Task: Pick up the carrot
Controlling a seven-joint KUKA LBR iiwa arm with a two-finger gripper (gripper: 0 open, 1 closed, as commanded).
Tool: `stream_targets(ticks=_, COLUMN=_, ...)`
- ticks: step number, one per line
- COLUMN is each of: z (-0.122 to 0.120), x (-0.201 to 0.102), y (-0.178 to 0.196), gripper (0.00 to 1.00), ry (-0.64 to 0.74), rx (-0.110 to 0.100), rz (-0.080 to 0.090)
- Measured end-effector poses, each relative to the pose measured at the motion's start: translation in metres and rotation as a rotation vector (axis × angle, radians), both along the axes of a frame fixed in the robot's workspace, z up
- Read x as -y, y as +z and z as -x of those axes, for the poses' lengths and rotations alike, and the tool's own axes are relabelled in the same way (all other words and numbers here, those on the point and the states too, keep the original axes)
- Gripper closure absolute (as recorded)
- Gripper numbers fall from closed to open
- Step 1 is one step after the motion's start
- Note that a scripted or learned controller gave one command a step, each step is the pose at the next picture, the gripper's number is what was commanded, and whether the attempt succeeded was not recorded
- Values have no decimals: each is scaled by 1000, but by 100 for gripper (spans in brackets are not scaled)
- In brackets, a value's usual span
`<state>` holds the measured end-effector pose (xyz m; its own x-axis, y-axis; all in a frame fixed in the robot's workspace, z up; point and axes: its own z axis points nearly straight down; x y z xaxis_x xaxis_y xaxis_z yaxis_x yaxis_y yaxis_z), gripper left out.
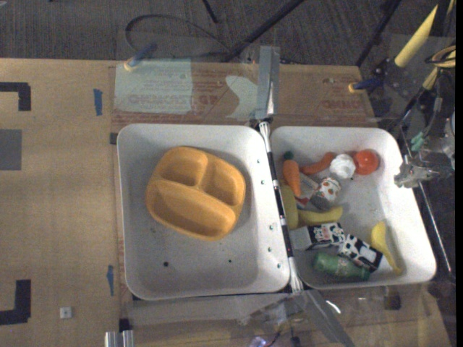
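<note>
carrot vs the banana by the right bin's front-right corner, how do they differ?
The carrot is orange with a dark green top; the banana is plain yellow. The carrot lies against the right bin's left wall, packed among other toys; the banana lies near the front-right corner, mostly apart. The carrot is straight, the banana curved. Both are elongated and lie flat.

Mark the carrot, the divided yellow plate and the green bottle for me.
carrot [291, 173]: camera view, middle of its orange body.
divided yellow plate [189, 218]: camera view, floor of its long front compartment.
green bottle [340, 267]: camera view, middle of its body.
</note>
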<state>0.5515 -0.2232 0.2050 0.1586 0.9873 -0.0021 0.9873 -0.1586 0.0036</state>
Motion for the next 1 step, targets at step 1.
stream_targets(ticks=1, z=-1, x=0, y=10, gripper=100, ry=2, rx=2, rz=3)
